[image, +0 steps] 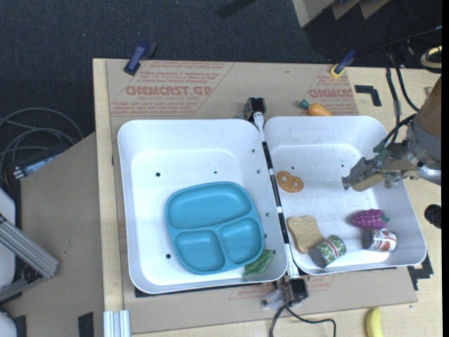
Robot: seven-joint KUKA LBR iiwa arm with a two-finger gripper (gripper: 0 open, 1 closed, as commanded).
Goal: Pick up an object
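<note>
The fingers (356, 180) hover low in the right bin (337, 135), spread slightly, gripping nothing; grapes (369, 219) and can (379, 241) sit just below them, pretzel (289, 181) off left.

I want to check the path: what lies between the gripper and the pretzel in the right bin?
In the camera view, only bare white bin floor lies between the gripper and the pretzel. The other objects sit nearer the bin's front.

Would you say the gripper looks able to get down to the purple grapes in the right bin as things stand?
Probably yes. The gripper hovers in the right bin just above the purple grapes, with bare bin floor between them. A red-and-white can lies close beside the grapes, which may crowd the fingers.
</note>
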